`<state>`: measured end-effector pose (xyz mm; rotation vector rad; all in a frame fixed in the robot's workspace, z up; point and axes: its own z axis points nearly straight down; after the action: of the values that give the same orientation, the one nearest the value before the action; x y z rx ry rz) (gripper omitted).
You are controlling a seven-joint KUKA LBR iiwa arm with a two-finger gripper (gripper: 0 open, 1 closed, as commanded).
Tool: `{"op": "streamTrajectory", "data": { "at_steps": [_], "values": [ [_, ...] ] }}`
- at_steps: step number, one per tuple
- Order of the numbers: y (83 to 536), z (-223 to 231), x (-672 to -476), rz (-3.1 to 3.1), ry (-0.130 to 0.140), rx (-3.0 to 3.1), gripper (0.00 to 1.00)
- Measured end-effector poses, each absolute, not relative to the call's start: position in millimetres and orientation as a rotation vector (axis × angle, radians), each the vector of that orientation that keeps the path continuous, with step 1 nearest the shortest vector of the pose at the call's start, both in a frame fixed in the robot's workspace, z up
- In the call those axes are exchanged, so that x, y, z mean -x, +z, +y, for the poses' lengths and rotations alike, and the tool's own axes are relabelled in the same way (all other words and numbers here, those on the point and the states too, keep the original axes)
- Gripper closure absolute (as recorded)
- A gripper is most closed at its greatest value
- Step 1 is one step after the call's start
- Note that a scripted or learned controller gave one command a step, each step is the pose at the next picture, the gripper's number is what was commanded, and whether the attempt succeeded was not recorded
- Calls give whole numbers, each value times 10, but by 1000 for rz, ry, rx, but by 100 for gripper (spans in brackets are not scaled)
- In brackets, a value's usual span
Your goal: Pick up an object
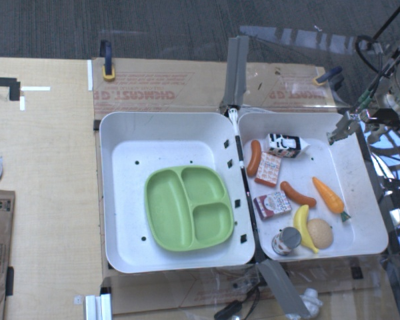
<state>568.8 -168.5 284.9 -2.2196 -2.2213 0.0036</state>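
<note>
Left bin (120, 179): green divided plate (190, 207), lying flat. Right bin (360, 199): hot dog (254, 157), black-and-white carton (284, 145), red-and-white box (269, 168), second sausage (298, 193), small red carton (273, 205), can (287, 240), banana (305, 227), tan ball (320, 233), carrot (329, 195). Gripper (350, 124) over the right bin's far right corner, apart from all items; claw state: cannot tell.
</note>
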Motion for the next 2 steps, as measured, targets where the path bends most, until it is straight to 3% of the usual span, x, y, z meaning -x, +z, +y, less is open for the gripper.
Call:
{"op": "streamTrajectory", "data": {
  "at_steps": [1, 2],
  "values": [
    [1003, -1859, -5496, -2373, 2, 2055, 0],
    [1094, -1867, -5498, -2370, 1, 2060, 100]
  ]
}}
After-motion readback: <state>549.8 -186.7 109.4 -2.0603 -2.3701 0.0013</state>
